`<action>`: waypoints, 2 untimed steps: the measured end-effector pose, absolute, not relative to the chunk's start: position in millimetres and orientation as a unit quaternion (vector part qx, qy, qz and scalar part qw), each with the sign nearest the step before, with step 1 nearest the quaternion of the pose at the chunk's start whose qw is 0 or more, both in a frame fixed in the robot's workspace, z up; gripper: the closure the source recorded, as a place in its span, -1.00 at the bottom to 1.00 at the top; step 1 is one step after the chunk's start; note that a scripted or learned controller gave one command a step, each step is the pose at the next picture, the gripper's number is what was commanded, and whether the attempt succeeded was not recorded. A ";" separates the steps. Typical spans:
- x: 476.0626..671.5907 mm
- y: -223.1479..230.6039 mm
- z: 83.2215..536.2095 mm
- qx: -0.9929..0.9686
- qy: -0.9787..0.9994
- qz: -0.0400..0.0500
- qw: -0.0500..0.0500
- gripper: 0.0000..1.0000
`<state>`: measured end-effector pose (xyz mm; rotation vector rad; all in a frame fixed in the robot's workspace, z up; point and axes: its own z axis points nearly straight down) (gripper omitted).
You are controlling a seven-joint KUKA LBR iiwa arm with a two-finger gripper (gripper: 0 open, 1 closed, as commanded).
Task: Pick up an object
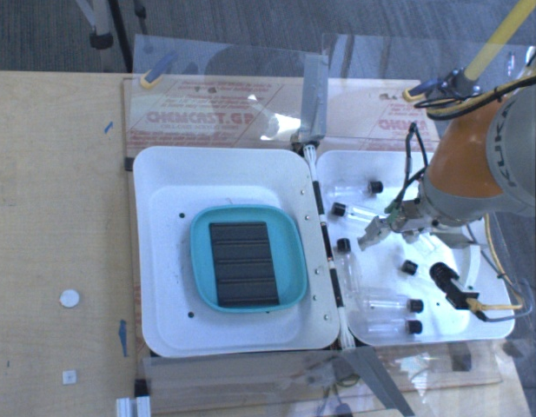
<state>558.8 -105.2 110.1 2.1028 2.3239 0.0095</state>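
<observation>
The right bin (498, 320) holds several clear vials with black caps. One vial (359, 189) lies at the back, another (350, 211) just in front of it, and a third (346, 259) rests along the left wall. Two more vials (393, 304) (391, 326) lie side by side near the front, and a loose black cap (409, 268) sits mid-bin. My gripper (372, 234) hangs low over the middle of this bin, pointing left, close to the vial by the left wall. Nothing shows in its grasp.
The left bin (163, 233) holds a teal tray (202, 233) with a dark ribbed block (243, 264) in it. A clear plastic sheet stands behind both bins. The grey and orange arm (472, 159) covers the right bin's back right.
</observation>
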 end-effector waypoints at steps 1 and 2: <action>540.7 -153.8 88.0 0.656 0.755 0.002 0.002 -1.00; 596.7 -162.6 87.8 0.636 0.772 0.001 0.004 -1.00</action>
